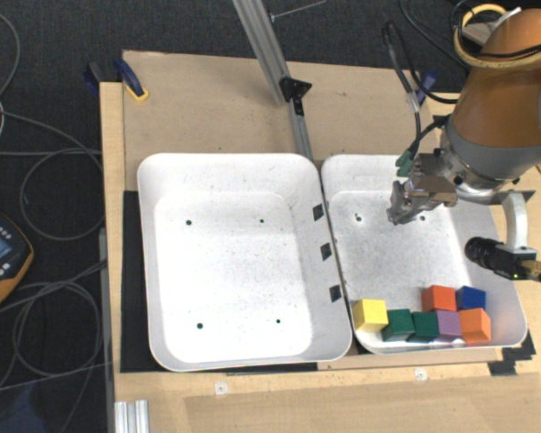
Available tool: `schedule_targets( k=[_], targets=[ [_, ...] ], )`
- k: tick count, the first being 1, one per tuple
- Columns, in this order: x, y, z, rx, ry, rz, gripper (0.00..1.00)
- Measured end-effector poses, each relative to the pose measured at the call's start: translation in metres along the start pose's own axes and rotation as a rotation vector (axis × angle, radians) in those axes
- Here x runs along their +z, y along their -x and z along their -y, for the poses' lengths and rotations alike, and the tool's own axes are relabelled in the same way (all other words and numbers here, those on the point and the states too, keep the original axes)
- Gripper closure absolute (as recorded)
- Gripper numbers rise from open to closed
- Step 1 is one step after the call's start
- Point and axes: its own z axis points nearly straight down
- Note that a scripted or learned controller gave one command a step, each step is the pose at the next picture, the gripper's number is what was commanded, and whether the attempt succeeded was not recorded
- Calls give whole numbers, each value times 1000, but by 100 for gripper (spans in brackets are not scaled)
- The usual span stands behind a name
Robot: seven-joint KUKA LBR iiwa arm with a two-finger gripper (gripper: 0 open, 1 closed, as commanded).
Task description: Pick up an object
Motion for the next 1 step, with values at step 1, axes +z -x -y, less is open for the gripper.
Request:
schedule_targets(
  k=[1],
  targets=[
    [11, -50, -3, 1, -5, -1, 100]
  ],
)
